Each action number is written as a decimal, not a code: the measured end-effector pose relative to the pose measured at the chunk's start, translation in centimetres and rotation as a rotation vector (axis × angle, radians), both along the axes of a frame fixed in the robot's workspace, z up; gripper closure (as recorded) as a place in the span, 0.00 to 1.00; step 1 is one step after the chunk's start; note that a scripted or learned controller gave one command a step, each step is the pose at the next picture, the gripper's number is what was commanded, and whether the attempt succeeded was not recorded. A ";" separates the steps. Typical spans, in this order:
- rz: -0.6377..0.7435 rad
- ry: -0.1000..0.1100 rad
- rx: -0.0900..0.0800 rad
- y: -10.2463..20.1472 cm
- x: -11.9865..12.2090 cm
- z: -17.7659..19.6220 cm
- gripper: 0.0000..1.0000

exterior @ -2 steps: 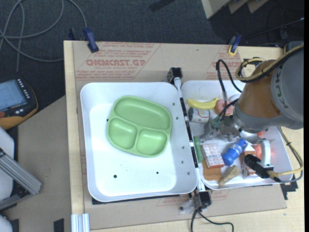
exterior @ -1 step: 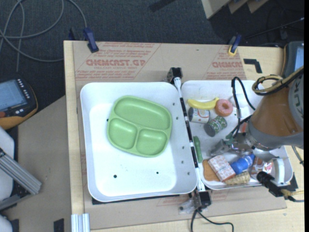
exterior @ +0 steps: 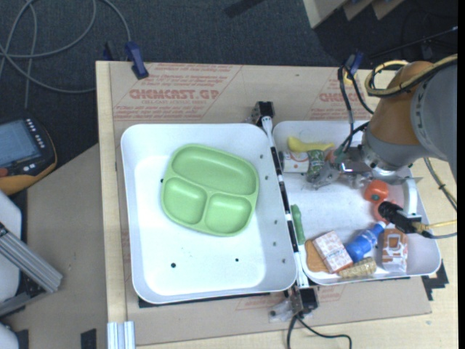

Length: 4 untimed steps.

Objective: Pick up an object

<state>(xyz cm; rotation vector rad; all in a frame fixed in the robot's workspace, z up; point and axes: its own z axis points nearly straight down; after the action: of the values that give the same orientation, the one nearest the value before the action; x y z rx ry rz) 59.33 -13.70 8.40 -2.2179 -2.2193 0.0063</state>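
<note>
Looking down at the bench, the gripper is sitting low in the right bin, up in its far-left corner. It's right against a small greenish object, which is lying just to the left of the gripper tip, touching it or very nearly. I honestly can't tell whether the gripper is open or closed on anything; it's all a dark jumble at that spot. The greenish thing is looking a bit elongated, with its long axis running roughly from the far wall toward the near side of the bin, though it's too small to call which end is which. Just beyond it a yellow object is lying along the far wall, long axis running left-right. The arm is reaching in from the right and bending down over the bin, orange band up top and the grey wrist angling left toward that corner. An orange ball is sitting just beside the wrist, and well apart along the near wall a blue bottle, a snack box and a red-and-white carton are crowding together. Over in the left bin a green divided plate is lying flat.
</note>
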 end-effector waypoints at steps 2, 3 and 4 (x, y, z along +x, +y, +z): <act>0.001 0.029 0.003 -3.8 6.6 5.2 0.00; -0.001 -0.004 0.000 -5.0 1.3 0.0 0.00; 0.000 -0.003 0.003 -7.6 -4.2 0.0 0.00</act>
<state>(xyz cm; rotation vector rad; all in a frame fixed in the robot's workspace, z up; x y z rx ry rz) 55.12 -21.33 8.43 -2.2179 -2.2194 -0.0006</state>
